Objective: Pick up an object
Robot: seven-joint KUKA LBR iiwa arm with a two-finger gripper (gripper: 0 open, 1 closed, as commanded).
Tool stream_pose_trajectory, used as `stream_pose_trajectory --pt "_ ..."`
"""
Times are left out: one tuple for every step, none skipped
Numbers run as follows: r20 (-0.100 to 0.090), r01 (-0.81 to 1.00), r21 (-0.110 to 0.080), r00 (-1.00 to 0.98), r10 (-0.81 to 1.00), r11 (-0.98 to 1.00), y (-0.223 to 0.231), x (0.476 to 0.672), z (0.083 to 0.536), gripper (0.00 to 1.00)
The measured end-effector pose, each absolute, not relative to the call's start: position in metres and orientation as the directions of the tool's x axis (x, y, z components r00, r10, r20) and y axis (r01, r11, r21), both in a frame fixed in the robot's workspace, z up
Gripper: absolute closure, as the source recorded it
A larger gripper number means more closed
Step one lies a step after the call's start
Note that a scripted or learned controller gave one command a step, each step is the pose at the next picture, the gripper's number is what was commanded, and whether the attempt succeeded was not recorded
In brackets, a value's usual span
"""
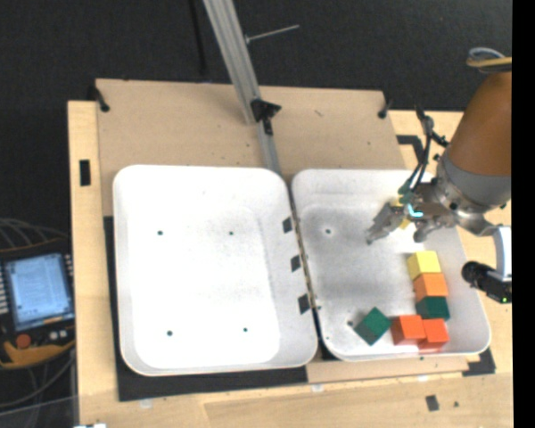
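left bin (pixel 205 266): shallow, white, with a few small dark dots on its floor.
right bin (pixel 339 266): holds every block, all gathered by its near right corner.
green block (pixel 372 325): lies tilted, just left of the others.
orange blocks (pixel 419 330): sit against the near wall.
block column (pixel 428 283): yellow, orange, dark green, touching in a row.
end effector (pixel 399 224): fingers spread open, holding nothing, above bare floor near the yellow block.
progress: nothing is picked yet; reaching, closing and lifting all seem left.
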State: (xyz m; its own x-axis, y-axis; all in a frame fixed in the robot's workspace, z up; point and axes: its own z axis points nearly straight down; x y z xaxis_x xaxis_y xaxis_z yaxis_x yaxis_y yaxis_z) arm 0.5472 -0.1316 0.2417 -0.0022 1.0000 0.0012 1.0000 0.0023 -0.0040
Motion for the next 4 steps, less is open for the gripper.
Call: stream_pose_trajectory --pt "0.000 1.000 0.002 0.000 1.000 0.000 -0.132 0.548 0.244 0.00" --pt "-0.001 1.000 -0.004 0.002 1.000 -0.002 -0.140 0.540 0.189 0.00" --pt "-0.001 1.000 -0.004 0.002 1.000 -0.002 -0.136 0.538 0.146 0.00" --pt "-0.003 1.000 0.003 0.002 1.000 -0.002 -0.138 0.539 0.096 0.00"
